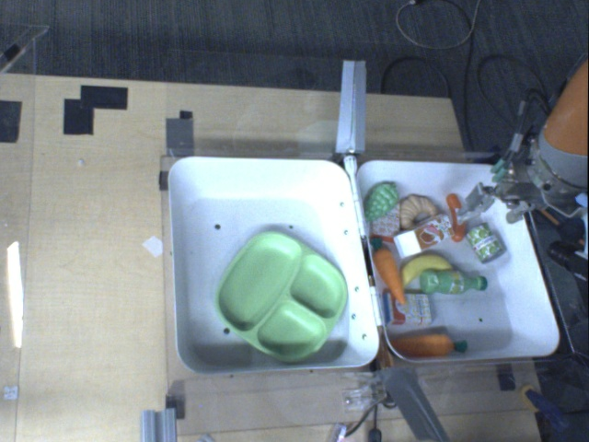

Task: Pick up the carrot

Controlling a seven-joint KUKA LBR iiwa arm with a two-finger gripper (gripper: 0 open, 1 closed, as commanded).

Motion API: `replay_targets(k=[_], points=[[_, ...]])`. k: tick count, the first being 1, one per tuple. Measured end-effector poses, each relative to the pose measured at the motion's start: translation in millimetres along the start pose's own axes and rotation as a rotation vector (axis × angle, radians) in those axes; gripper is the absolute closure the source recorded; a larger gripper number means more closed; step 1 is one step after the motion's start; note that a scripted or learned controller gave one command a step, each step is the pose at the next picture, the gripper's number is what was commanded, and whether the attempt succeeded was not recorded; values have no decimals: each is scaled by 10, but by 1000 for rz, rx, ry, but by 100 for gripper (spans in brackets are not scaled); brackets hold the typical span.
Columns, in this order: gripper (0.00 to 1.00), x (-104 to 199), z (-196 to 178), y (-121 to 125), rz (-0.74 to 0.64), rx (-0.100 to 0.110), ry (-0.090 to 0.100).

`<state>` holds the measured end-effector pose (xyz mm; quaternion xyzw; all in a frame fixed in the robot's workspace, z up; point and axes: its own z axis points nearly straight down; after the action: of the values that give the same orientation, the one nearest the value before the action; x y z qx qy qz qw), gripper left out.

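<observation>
Carrot lies lengthwise along bin's left wall (tip nearer camera); pincer state unclear.

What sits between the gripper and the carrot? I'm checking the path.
In the camera view, a small red-and-white packet lies between the gripper and the carrot.

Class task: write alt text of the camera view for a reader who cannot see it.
A carrot lies at the left edge of the right bin among toy food, while the pincer hovers near that bin's upper right. The left bin holds a green divided plate.
</observation>
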<state>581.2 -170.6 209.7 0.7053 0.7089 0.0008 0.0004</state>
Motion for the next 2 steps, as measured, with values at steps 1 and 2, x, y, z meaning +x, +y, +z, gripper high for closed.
replay_targets(k=[1,2], points=[[0,246,84,515,220,-1,-1],[0,804,923,-25,285,3,0]])
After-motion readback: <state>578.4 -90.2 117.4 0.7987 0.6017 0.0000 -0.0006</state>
